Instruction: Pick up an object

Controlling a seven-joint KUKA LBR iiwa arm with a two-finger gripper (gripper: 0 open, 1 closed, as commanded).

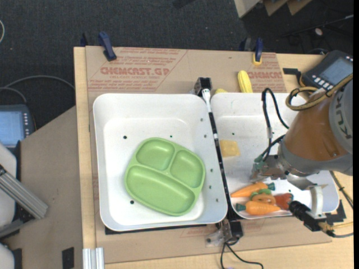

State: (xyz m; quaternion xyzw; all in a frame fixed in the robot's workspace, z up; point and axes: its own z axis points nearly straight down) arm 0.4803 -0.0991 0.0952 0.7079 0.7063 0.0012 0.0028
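Camera view: gripper (263, 174) low over carrots (257, 199), right bin (241, 122).

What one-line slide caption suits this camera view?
Grey-and-orange arm's gripper lowered over orange toy carrots in right white bin; green divided plastic plate in left.

Dark carpet floor (140, 10); brown bench top (134, 66).

Pretty even overhead light, nothing harsh. The two white bins (106, 150) come out bright, close to blown out on the flat bottoms, so the rims barely read. The green plate (164, 175) drops only a soft, thin shadow. The floor around the desk (140, 66) goes dark and murky. Overall a bit soft and grainy, and the arm (320, 133) looks slightly blurred, maybe motion.
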